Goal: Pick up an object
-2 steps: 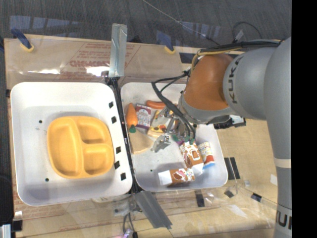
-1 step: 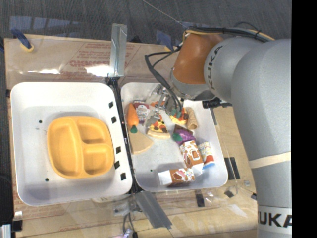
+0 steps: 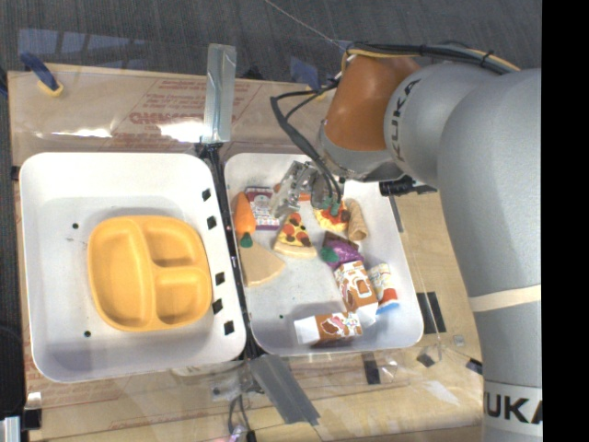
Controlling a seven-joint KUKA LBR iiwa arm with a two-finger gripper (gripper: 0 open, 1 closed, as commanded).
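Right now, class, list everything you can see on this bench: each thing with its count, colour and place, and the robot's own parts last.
white bins: 2, white, side by side on the bench
divided plate: 1, yellow, in the left bin
toy carrot: 1, orange, right bin, by its left wall
pizza slice: 1, yellow with red spots, right bin, middle
tan wedge: 1, tan, right bin, below the carrot
purple toy: 1, purple, right of the pizza slice
cartons: 2, brown and white, right bin, lower right
arm: 1, grey with orange band, reaching in from the right
gripper: 1, metal, over the right bin's top
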